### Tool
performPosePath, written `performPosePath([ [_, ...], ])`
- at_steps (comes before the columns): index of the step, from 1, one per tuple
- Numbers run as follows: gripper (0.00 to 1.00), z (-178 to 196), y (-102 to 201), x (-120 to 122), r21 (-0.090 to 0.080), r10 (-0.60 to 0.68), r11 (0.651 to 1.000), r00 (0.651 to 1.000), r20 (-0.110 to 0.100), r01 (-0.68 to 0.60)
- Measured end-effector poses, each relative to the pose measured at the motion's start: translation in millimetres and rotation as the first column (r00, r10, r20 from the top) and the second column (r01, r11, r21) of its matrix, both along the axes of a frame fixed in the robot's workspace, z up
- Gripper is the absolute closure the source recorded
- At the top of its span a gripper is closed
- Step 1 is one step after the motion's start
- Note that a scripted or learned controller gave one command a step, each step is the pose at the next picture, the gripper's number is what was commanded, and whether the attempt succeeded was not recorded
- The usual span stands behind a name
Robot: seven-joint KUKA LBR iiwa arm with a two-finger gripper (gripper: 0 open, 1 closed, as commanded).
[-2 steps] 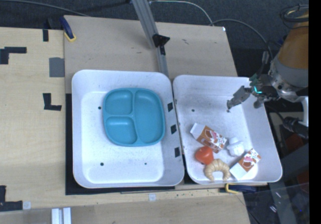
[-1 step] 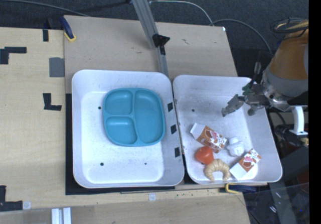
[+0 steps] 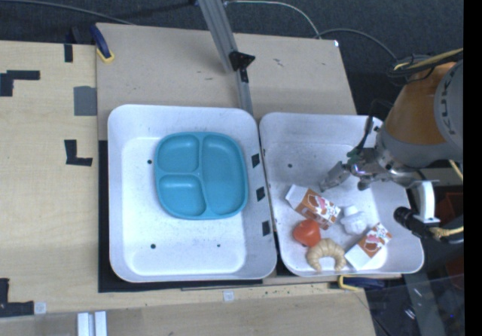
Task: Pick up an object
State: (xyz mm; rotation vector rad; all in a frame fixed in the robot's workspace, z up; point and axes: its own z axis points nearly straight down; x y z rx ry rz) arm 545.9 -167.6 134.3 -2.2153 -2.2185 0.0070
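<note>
Nearest the camera, at the front edge of the right-hand shallow white bin (image 3: 301, 131), lies a tan croissant-shaped pastry toy (image 3: 326, 253); just behind it sits a round red tomato-like ball (image 3: 306, 233), touching or nearly touching the pastry; behind that lies a small orange-and-white printed carton (image 3: 317, 207), tilted on its side; to its right are a crumpled whitish lump (image 3: 352, 219) and a second, smaller red-and-white carton (image 3: 372, 240) near the bin's right front corner. Any of these could serve as the object to pick, and all remain resting on the bin floor; none is lifted.

The two-finger gripper (image 3: 337, 174) hangs over the middle of that bin, just behind the orange-and-white carton and apart from it; whether its fingers are spread or pressed together cannot be told from this slanted view, and nothing shows between them. The grey arm with its orange band (image 3: 416, 112) reaches in from the right.

The step in hand looks like the approach, before any grasp; the next move likely calls for shifting forward over the nearest carton, then descending squarely, since the crowded items could be nudged aside.

The left-hand white bin (image 3: 124, 176) holds a turquoise divided plastic plate (image 3: 201, 175), well apart from the action.
</note>
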Motion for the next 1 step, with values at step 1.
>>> performPosePath([
  [1, 0.00, -46.7, 0.2, 0.2, -0.003, 0.000, 1.000, 1.000, 0.008, 0.000],
])
